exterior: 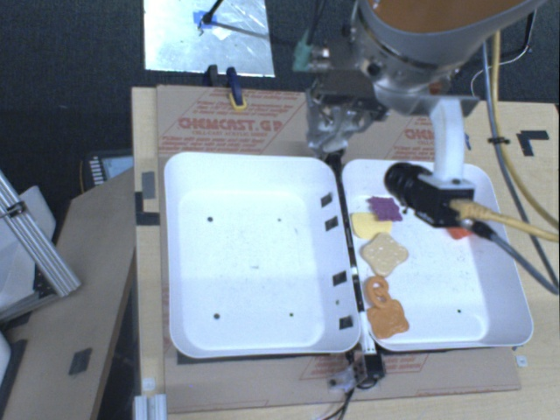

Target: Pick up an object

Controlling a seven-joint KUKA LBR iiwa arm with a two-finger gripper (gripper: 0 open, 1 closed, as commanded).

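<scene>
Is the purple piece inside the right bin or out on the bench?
Inside. The purple piece lies flat on the floor of the right bin, near its back-left corner, just above the yellow piece.

Beneath my two bins lies a brown board (229, 122) printed with red lettering, showing along the far side. A blue and yellow clamp (234, 88) grips its far edge, left of centre. Farther off, a shiny metal sheet (208, 24) rests on the dark floor. At the left edge stands a slanted aluminium rail (35, 245), beside the tan bench top (87, 313).
</scene>
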